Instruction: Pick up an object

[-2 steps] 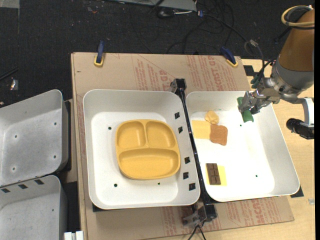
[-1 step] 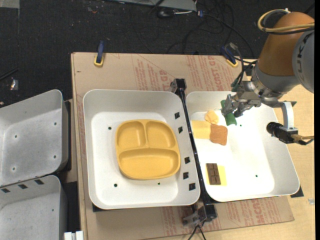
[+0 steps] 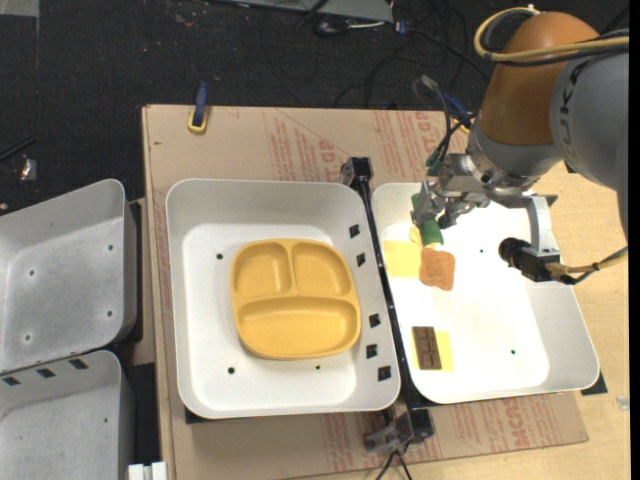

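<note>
My gripper (image 3: 433,218) hangs over the far left part of the right bin (image 3: 520,358). A small green object (image 3: 431,234) sticks out below the fingertips, pinched between them. Just under it, on the bin floor, lies an orange-brown lump (image 3: 438,269), and beside that a pale yellow piece (image 3: 399,259). A brown bar on a yellow card (image 3: 428,348) rests nearer the front of the same bin.
The left bin (image 3: 200,268) holds a yellow divided plate (image 3: 296,298). A black divider with clips (image 3: 372,268) runs between the bins. The grey arm with its orange band (image 3: 530,68) and a black cable fitting (image 3: 525,256) hang over the right bin's far side.
</note>
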Controlling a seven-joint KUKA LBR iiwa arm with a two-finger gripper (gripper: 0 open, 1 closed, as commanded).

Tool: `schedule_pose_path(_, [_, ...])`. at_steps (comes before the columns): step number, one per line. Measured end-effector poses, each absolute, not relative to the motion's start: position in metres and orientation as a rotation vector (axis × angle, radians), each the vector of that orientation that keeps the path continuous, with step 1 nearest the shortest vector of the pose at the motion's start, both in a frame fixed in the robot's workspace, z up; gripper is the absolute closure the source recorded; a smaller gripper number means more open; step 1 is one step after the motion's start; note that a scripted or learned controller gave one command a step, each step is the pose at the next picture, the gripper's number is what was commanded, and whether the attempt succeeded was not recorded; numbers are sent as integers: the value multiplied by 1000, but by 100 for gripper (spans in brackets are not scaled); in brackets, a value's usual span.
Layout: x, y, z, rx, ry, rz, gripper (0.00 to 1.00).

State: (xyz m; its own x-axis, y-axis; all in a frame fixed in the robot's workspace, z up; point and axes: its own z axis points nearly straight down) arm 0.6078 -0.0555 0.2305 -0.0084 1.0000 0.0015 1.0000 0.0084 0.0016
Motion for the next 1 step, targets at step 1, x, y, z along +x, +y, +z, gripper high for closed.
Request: schedule_pose_path(1, [600, -4, 221, 2215, 2232, 0, 100])
